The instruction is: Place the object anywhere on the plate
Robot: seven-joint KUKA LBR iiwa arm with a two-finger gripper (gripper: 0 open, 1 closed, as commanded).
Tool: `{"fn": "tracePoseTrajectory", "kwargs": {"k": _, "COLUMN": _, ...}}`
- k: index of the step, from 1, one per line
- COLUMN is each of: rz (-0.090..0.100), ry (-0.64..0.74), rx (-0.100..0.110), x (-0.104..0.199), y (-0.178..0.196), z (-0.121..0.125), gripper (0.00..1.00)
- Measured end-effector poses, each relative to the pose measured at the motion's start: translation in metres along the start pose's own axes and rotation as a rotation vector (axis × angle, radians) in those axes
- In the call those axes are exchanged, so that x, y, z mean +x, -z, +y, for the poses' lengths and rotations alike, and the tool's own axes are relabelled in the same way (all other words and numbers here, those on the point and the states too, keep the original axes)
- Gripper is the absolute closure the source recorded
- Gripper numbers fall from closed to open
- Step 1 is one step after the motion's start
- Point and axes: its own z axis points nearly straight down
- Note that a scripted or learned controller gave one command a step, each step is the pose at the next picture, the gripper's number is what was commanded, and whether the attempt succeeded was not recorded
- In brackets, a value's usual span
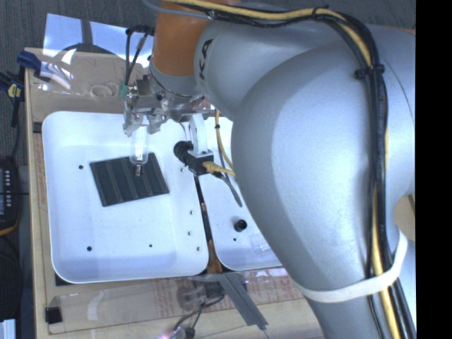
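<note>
The gripper (pixel 139 154) hangs over the dark plate's (pixel 129 181) upper edge (fingers' state unclear), so placement looks unfinished.

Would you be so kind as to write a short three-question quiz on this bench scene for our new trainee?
1. True or false: the dark ribbed plate lies in the left bin.
2. The gripper hangs over which part of the plate? A) its upper right part B) its lower left corner C) off the plate, over the right bin
3. Fill in: the band above the arm's wrist is coloured ____.

Key
1. True.
2. A.
3. Orange.
</note>
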Motion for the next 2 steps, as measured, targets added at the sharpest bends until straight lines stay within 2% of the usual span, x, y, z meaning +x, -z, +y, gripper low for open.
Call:
{"fn": "tracePoseTrajectory", "kwargs": {"k": 1, "rz": 0.0, "ry": -0.286, "rx": 0.001, "x": 0.0996, "y": -0.0196, "z": 0.018, "gripper": 1.0}}
{"fn": "tracePoseTrajectory", "kwargs": {"k": 2, "rz": 0.0, "ry": -0.286, "rx": 0.001, "x": 0.0996, "y": -0.0195, "z": 0.018, "gripper": 0.0}}
